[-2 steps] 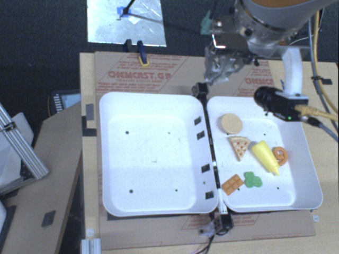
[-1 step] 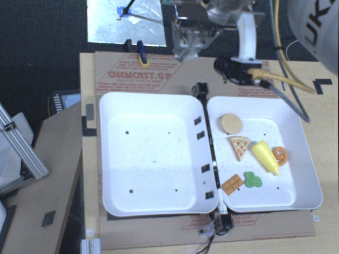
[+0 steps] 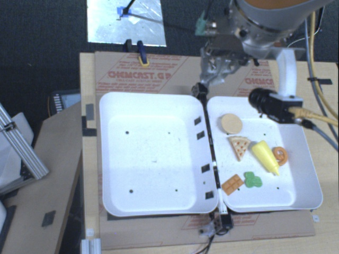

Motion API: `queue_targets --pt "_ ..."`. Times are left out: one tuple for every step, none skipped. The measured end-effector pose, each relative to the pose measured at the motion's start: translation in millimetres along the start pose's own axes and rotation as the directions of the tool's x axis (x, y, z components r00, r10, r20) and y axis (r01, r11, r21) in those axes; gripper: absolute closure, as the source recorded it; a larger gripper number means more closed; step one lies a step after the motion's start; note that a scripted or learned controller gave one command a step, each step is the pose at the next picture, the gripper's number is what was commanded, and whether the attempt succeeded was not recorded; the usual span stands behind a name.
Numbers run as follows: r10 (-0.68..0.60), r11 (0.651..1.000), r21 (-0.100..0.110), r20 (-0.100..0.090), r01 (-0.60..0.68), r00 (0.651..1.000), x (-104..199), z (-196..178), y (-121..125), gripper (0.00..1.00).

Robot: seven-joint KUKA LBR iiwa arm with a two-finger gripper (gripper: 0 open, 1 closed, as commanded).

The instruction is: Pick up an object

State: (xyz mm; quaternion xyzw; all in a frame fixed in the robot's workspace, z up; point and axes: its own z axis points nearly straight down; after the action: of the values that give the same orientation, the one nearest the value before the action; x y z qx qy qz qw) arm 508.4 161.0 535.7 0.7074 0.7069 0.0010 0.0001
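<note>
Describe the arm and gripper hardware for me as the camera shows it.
The arm is glossy grey with an orange band across its top. Below it sits a metallic grey gripper, dark at the tip, with a small green fitting and thin black cables nearby.

Top edge cuts off most of my arm (image 3: 275,4), and the gripper (image 3: 214,70) is too blurry to make out.

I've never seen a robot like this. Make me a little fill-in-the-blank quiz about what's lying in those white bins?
All the toy foods lie in the ____ bin.
The yellow cone touches the ____.
The green piece sits beside the ____ waffle.
The round tan cookie lies just above the ____ slice.

Missing words: right; pretzel; orange; pizza
</note>
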Motion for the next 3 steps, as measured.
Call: queue_targets --pt "-0.008 1.000 -0.002 0.000 0.008 1.000 58.1 1.9 68.3 1.00" --pt "0.001 1.000 0.000 0.000 -0.001 1.000 4.8 0.0 8.4 1.00" --pt "-0.007 1.000 0.003 0.002 0.007 1.000 66.3 47.2 84.6 1.00"
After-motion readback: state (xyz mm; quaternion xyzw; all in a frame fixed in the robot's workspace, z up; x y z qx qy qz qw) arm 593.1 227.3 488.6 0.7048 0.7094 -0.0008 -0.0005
